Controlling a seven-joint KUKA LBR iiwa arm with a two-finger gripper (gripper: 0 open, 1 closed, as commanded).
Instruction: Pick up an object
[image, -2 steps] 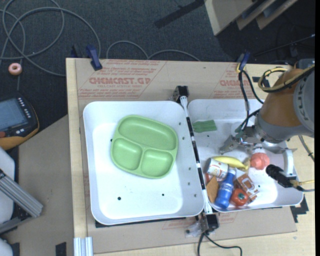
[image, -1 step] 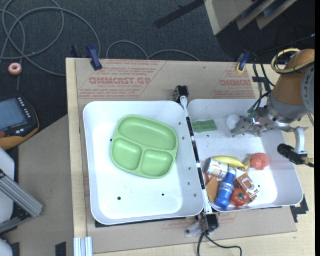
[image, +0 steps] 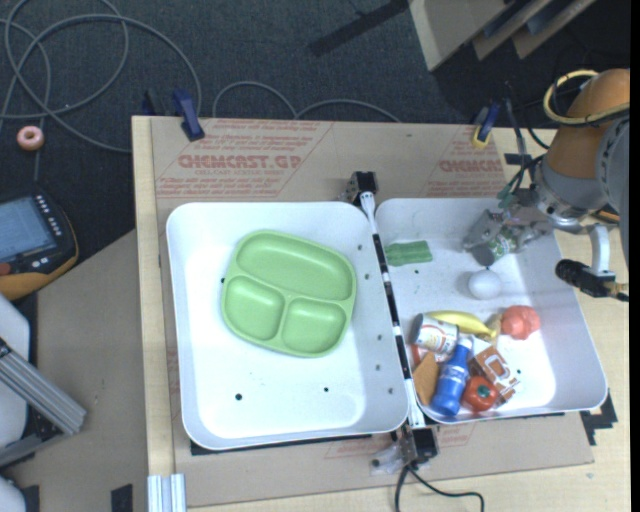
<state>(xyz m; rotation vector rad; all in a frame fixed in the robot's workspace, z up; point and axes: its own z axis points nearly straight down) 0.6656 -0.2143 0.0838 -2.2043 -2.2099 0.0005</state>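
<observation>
A white ball (image: 484, 284) lies alone on the floor of the right bin (image: 572, 345), apart from a pile of toys (image: 468, 358) heaped at the bin's near edge. The gripper (image: 492, 240) hangs just above and behind the ball, carrying nothing. Its opening cannot be told. Nothing is lifted yet; the whole pick remains.

The right bin's (image: 560, 330) far half lies open around a white ball (image: 484, 284); toys crowd its near corner (image: 465, 365).
</observation>
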